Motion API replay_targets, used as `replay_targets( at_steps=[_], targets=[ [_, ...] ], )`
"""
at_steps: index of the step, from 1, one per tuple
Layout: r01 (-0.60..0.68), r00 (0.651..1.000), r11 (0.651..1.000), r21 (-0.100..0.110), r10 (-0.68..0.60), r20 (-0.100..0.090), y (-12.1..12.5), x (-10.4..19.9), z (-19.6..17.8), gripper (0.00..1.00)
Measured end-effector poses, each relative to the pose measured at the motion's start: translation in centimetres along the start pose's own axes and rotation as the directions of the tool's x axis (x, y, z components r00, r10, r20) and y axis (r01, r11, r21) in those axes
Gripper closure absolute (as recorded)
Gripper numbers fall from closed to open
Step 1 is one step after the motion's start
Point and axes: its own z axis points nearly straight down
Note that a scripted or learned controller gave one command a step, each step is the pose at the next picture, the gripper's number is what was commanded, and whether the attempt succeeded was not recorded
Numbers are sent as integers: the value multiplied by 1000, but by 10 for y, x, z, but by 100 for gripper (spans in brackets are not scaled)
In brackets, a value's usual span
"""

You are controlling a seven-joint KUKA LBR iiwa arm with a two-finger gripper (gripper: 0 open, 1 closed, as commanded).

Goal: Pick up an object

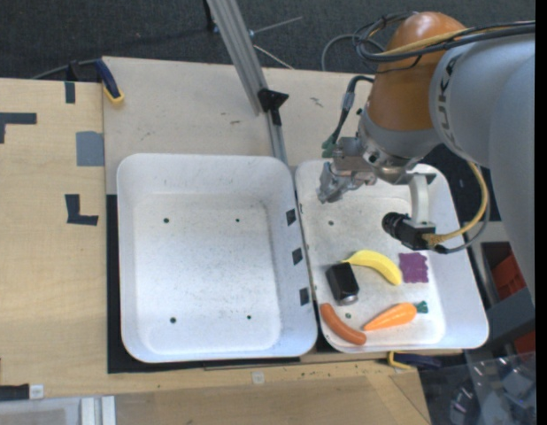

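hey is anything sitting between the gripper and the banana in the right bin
Nothing visible. The gripper is over the far left part of the right bin, and only bare floor lies between it and the banana. The black block sits nearer the camera, off that line.

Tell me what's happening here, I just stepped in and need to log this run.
A grey KUKA arm with an orange band is reaching in over the right-hand white bin, its gripper hanging near that bin's far left corner. Nothing is visibly held. The objects sit at the bin's near end: a yellow toy banana, a purple flat piece, a small black block, an orange toy carrot and a reddish sausage-shaped toy. The left-hand white bin sits alongside.
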Motion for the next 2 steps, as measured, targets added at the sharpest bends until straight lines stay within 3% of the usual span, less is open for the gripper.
replay_targets(
  at_steps=[2],
  targets=[
    [2,1000,1000,0,-2,0,-26,92,-4,100]
  ],
)
